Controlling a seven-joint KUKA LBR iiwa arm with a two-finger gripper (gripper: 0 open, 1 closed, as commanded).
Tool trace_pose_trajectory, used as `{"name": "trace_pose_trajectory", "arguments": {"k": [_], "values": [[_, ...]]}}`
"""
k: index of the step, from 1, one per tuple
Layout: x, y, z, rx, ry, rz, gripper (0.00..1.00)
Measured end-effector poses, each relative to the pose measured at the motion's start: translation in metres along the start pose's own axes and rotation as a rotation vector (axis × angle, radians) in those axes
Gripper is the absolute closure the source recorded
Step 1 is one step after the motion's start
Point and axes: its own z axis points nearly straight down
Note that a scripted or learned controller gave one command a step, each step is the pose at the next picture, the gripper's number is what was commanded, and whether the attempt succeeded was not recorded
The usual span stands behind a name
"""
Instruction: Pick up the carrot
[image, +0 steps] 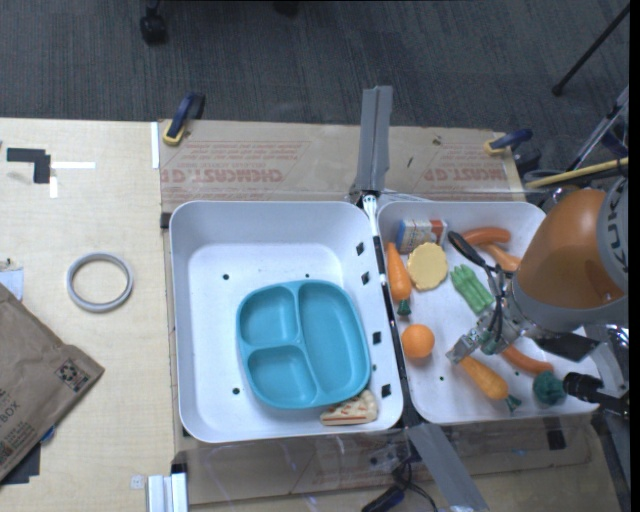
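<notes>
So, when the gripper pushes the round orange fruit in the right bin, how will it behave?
The round orange fruit would probably roll, being ball-shaped on the right white bin's flat floor. It looks smooth, so possibly slippery.

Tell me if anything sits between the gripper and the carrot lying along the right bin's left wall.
Yes. The gripper is low in the right bin, and the orange ball lies between it and the carrot by the left wall. Nothing lies on the carrot itself.

wooden bench (90, 200) — two white bins (200, 330), tape ring (100, 281), cardboard box (35, 380)
</notes>
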Motion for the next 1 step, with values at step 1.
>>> {"name": "trace_pose_trajectory", "arguments": {"k": [1], "values": [[0.0528,0.0327,-0.0904,-0.002,-0.005,0.061,1.0]]}}
